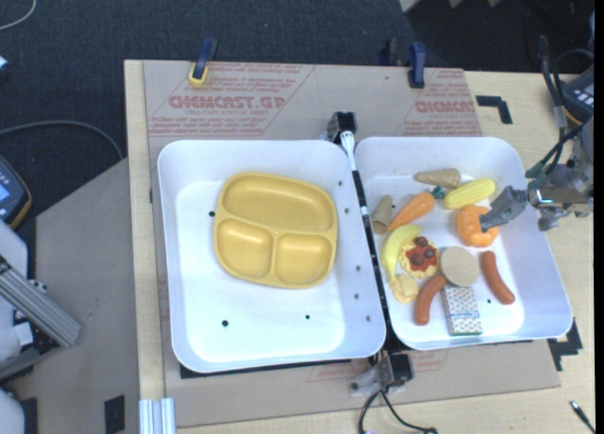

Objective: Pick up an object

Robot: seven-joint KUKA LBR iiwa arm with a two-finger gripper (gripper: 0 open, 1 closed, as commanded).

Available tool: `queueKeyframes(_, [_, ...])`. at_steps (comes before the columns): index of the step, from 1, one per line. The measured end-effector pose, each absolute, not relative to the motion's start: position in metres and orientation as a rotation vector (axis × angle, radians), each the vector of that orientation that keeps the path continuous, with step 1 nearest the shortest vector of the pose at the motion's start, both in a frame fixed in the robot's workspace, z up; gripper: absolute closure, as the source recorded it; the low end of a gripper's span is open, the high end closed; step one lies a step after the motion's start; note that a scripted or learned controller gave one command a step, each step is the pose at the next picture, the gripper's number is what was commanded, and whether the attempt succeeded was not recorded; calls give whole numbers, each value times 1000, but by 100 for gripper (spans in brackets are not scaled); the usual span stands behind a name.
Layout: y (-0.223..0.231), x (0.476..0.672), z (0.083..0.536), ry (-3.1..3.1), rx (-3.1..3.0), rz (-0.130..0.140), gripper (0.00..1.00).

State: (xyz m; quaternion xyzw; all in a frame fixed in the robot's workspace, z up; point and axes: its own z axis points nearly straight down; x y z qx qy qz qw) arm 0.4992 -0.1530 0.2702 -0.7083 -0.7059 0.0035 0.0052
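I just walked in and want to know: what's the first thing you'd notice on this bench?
The big yellow plastic plate with three compartments catches the eye first, lying alone in the left white bin. Next comes the bright heap of toy food in the right white bin: an orange carrot, a yellow corn cob and red sausages. The grey robot gripper reaches in from the right, over the heap.

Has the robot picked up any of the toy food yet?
Not yet. The gripper is low at the right bin's edge, by the orange toy, but nothing visibly sits between its fingers. The yellow divided plate in the left bin holds nothing. Grasping and lifting remain.
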Motion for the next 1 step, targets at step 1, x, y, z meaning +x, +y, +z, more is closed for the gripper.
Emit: queueKeyframes(1, [-153, 501, 277, -2222, -2222, -1, 0])
